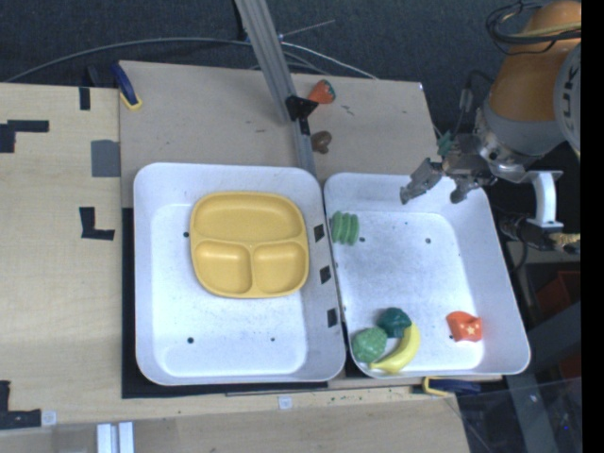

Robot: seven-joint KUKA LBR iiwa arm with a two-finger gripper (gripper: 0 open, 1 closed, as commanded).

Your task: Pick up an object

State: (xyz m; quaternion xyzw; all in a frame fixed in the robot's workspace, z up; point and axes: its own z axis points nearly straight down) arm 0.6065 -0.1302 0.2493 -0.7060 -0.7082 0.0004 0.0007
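Well left of the pincer lies a yellow, three-compartment plastic plate (250,243). Nearer, lower left of it, sits a green ribbed toy vegetable (344,228), probably light and stiff; grip across its narrow width. The two-finger pincer (437,189) hovers over the right bin's far edge, fingers spread, holding nothing.

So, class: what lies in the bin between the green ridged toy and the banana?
Bare speckled bin floor between toy and banana, per the camera view.
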